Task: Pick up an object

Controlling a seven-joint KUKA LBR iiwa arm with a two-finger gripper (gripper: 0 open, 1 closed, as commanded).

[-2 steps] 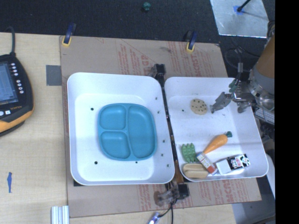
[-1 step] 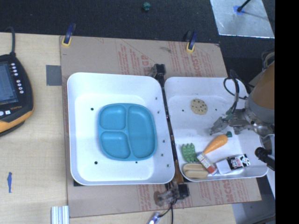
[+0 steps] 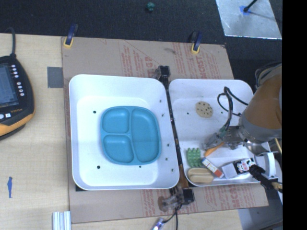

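My gripper point(image 3: 213, 142) hangs over the right bin point(image 3: 184, 123) (finger state: cannot tell); one blue plate point(image 3: 130, 134) fills the left bin point(image 3: 79, 128).

blue plate point(image 3: 130, 134), white bin point(image 3: 76, 128), green block point(image 3: 193, 155)

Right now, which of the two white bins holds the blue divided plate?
The left bin holds the blue plate. The right bin instead holds small items, such as a tan perforated disc and a green block.
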